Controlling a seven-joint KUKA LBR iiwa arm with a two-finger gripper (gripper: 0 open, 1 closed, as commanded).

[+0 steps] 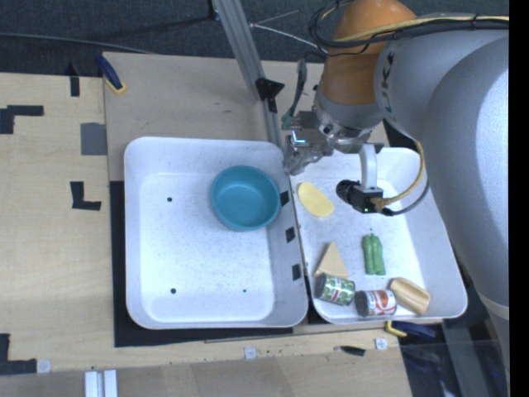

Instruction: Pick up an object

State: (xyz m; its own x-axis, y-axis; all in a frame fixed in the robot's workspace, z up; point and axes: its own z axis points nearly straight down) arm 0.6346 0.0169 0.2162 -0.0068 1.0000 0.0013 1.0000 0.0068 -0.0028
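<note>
My gripper [298, 155] hangs from the grey arm with its orange band [364, 23], over the far left corner of the right bin [430, 246], close to the wall between the two bins. Just in front of it a yellow oval piece [316, 199] lies on the bin floor, apart from the gripper. Further forward are a tan wedge [332, 260], a green pickle-like piece [374, 255], a green can [335, 289], a red and white can [377, 303] and a tan roll [411, 294]. A blue bowl [245, 197] sits upright in the left bin [140, 238].
A slanted metal pole [244, 48] rises behind the bins. The arm's bulky grey body [471, 155] covers the right side of the view. A black connector with cable [361, 195] hangs over the right bin. Tape marks dot the wooden bench [50, 222].
</note>
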